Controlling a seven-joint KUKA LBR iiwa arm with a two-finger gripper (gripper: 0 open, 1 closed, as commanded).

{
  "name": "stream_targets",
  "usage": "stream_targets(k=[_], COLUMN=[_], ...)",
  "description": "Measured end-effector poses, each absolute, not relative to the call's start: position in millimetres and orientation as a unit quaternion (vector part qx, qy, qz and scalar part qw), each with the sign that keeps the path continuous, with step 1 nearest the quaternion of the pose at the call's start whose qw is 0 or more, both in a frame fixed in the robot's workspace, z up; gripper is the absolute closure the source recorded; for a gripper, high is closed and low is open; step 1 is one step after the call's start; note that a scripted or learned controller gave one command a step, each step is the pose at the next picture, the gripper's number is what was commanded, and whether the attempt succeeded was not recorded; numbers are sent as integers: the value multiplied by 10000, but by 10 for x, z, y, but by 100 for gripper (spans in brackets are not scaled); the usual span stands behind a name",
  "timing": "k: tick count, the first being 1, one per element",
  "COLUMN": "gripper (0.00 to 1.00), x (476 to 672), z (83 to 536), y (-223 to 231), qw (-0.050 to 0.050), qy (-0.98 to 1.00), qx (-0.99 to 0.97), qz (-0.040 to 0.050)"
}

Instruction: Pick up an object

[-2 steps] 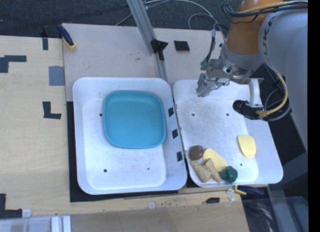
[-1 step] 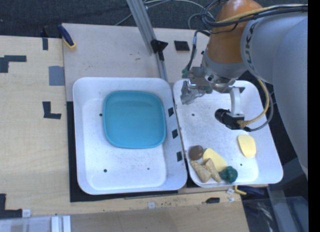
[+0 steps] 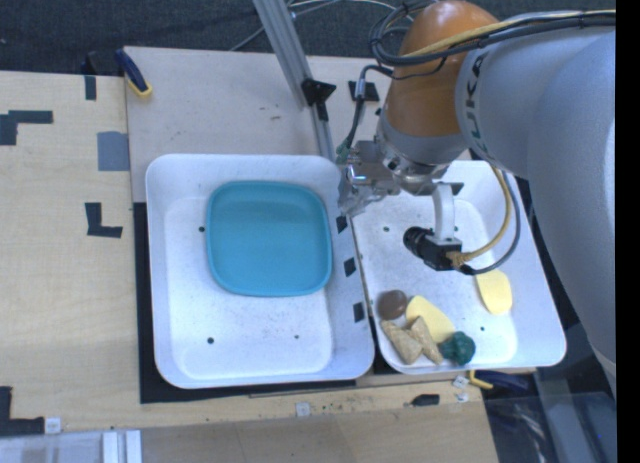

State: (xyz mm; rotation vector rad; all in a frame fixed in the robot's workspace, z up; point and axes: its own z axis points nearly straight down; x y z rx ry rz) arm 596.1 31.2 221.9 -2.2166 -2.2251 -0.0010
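Several small objects lie at the front of the right bin (image 3: 530,346): a brown round piece (image 3: 391,303), a yellow slab (image 3: 432,314), a yellow oval (image 3: 494,292), two tan chunks (image 3: 408,342) and a dark green lump (image 3: 459,348). My gripper (image 3: 352,189) hangs at the back left corner of the right bin, close to the rim shared with the left bin. It is well behind the objects and touches none of them. The wrist hides its tip.
A blue square plate (image 3: 269,238) lies in the left bin (image 3: 180,351). A slanted metal pole (image 3: 290,51) rises behind the bins. The big grey arm (image 3: 540,81) covers the right bin's back right part. Cables and a black fitting (image 3: 430,247) hang over its middle.
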Motion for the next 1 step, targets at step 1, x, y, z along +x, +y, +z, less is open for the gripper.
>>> stream_targets(k=[1], gripper=[100], x=[5915], z=[2256], y=[925], qw=[7], qy=[-7089], qx=[-7053], qz=[-2])
